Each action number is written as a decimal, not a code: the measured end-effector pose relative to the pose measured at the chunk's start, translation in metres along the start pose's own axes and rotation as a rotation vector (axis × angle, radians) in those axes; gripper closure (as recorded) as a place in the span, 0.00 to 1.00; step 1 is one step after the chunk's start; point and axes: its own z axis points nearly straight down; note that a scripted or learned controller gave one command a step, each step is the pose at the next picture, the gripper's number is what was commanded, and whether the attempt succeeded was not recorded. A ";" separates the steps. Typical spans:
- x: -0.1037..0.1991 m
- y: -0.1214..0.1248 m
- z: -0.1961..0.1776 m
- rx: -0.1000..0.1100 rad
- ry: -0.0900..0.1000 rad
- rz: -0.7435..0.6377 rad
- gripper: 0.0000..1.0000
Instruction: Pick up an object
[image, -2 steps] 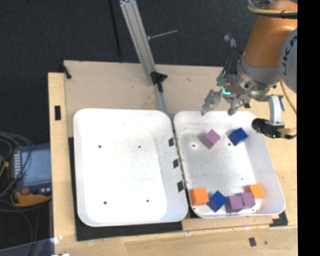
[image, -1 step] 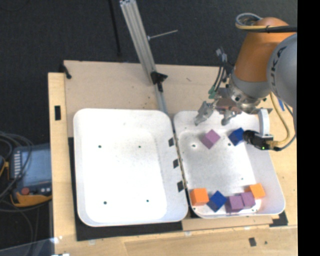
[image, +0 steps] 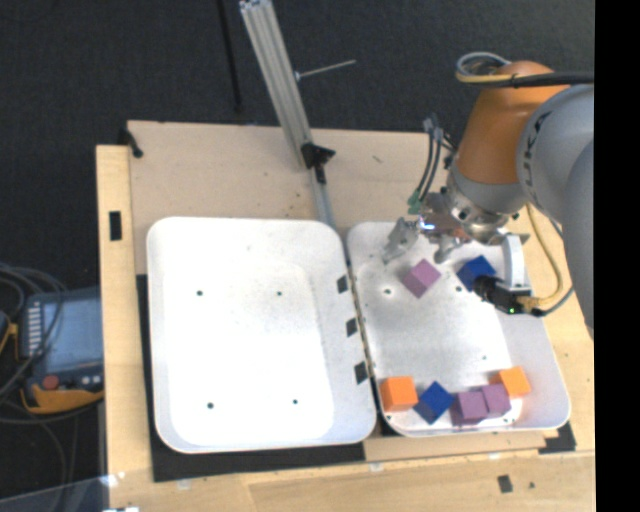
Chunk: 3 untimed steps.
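Note:
My gripper (image: 418, 250) hangs over the back of the right bin (image: 450, 340), under the orange band of the arm. Its fingers stand apart, one to the left (image: 398, 240) and one to the right (image: 444, 250). A light purple cube (image: 422, 277) lies tilted on the bin floor just in front of the fingertips, not clamped between them. A blue cube (image: 476, 270) sits close by on the right, partly under the wrist.
Along the right bin's front edge lie an orange cube (image: 399, 392), a blue cube (image: 435, 400), two purple cubes (image: 482, 403) and another orange cube (image: 514, 380). The left bin (image: 240, 330) stands beside it. A slanted metal rail (image: 290, 100) rises behind.

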 end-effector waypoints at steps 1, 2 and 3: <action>-0.001 0.002 0.062 -0.002 0.000 0.001 0.00; -0.001 0.004 0.047 -0.010 0.001 0.007 1.00; 0.000 0.001 0.002 -0.010 0.001 0.003 1.00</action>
